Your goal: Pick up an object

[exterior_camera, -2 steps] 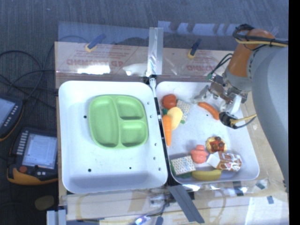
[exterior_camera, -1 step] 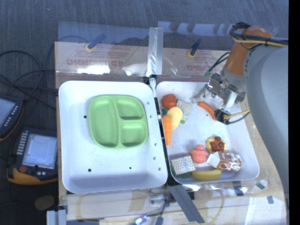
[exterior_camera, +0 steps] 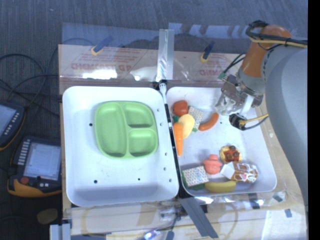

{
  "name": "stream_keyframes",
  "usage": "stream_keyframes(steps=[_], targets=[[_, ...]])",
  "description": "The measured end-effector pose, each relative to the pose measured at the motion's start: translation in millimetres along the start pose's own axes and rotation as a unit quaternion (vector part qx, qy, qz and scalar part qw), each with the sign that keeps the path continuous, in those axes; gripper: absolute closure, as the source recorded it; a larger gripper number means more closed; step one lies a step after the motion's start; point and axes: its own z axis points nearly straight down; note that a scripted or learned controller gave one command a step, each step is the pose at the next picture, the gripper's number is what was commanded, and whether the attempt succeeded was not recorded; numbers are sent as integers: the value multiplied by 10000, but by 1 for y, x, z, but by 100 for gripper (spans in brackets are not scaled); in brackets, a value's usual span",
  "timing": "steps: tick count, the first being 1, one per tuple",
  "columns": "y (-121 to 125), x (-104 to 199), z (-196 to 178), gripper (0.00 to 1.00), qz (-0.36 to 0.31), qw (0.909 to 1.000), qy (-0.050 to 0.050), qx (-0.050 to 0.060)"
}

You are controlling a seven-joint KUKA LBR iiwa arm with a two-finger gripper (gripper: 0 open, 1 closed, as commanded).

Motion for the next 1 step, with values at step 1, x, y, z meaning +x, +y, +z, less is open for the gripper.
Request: stream_keyframes(steps=[1], targets=[[-12, 26, 8, 100, 1490, 9888, 55, -22]])
